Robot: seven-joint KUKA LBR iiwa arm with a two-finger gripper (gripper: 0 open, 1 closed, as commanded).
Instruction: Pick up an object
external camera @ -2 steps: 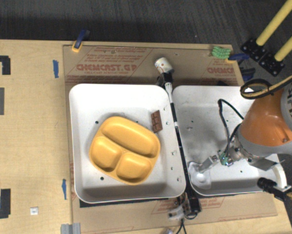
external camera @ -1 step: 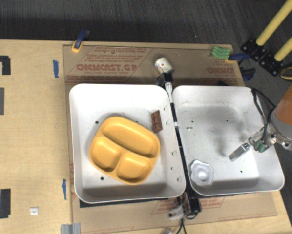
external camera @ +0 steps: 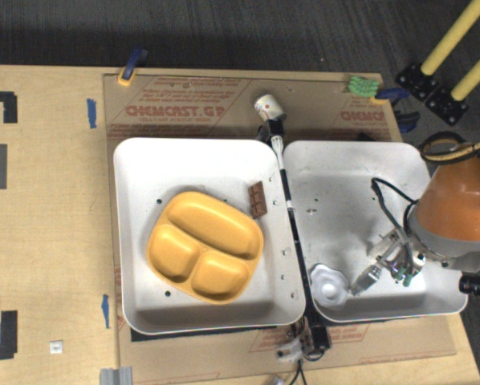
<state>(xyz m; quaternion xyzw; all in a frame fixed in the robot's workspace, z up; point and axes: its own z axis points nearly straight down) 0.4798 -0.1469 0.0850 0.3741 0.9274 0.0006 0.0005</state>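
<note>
A yellow divided plate (external camera: 205,245) lies in the left bin (external camera: 136,215). Beside its upper right edge a small brown block (external camera: 257,199) rests near the bin's right wall. A small clear, whitish round object (external camera: 328,285) sits at the front left of the right bin (external camera: 344,175). My gripper (external camera: 367,274) is low in the right bin, just to the right of that clear object and very close to it. I cannot tell whether it touches it. The orange band of the arm (external camera: 461,203) rises behind the gripper at the right.
A white knob on a thin stalk (external camera: 266,107) stands behind the bins where they meet. Blue and green clamps (external camera: 367,87) hold the cardboard backing. Two yellow poles (external camera: 465,22) slant at the top right. A black cable (external camera: 388,195) loops over the right bin.
</note>
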